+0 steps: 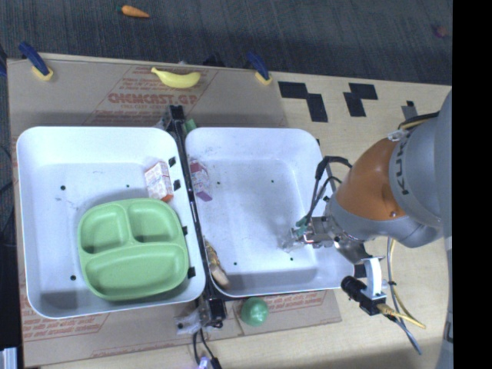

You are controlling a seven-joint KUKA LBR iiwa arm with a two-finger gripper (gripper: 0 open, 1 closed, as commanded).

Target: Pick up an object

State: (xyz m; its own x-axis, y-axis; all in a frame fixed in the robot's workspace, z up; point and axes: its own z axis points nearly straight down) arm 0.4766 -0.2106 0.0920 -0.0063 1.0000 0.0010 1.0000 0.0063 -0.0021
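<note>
Objects for picking, right bin (254,134): a red-and-white packet (198,177) lies against the bin's far wall, across the floor from the gripper (305,234) and up-left of it. A slim brown object (215,268) lies in the corner, level with the gripper and likewise well apart from it.

The gripper sits low over the bin floor near the wall on the arm's side. Nothing can be seen held in it, and whether it is apart or together cannot be told from here. Behind it, the arm (370,187) shows its orange band and grey housing, with cables looping beside the wrist.

Left bin (77,154), beyond the divider from the gripper: a green divided plate (133,247) takes up the near half. A small printed carton (158,180) lies just past the plate, close to the divider.

Outside the bins: a green ball (254,310) rests on the cardboard sheet (115,98) just outside the right bin's near rim, down-left of the gripper. A yellow banana (176,76) lies on the sheet past the left bin's far rim. Blue clamps (35,61) grip the sheet's far edge. Black angular marks (304,98) are printed on the bench top above the gripper.

Room: dark striped carpet (231,14) lies beyond the bench, with one small orange item (135,11) on it.
</note>
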